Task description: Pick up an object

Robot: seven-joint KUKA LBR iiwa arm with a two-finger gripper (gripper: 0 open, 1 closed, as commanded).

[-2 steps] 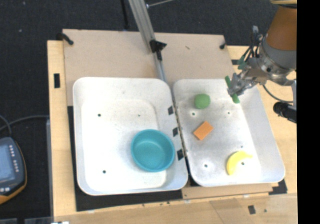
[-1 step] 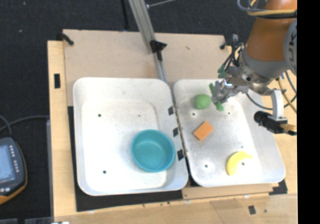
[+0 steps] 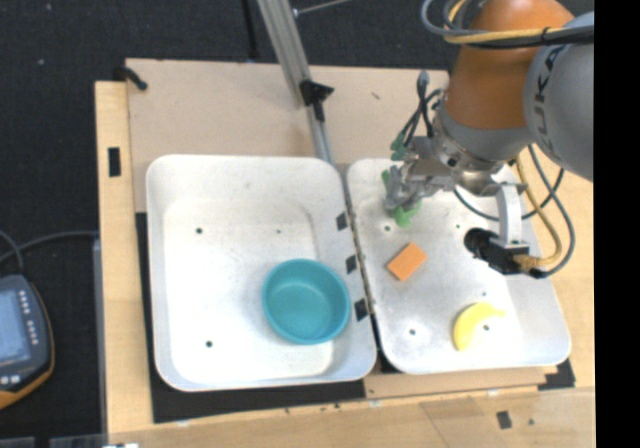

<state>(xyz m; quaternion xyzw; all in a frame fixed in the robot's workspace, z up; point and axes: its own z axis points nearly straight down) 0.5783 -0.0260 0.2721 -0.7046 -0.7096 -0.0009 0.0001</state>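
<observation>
Pincer (image 3: 403,198): low in the right bin's (image 3: 540,336) upper left corner; whether its tips are spread or pressed together, I cannot tell.
Green object (image 3: 403,216): small, bright green, right at the pincer's tip, partly hidden.
Orange block (image 3: 406,262): flat, squarish, just below the pincer.
Yellow banana (image 3: 476,324): curved, near the front rim.
Left bin (image 3: 200,196): holds a teal bowl (image 3: 305,300).
</observation>
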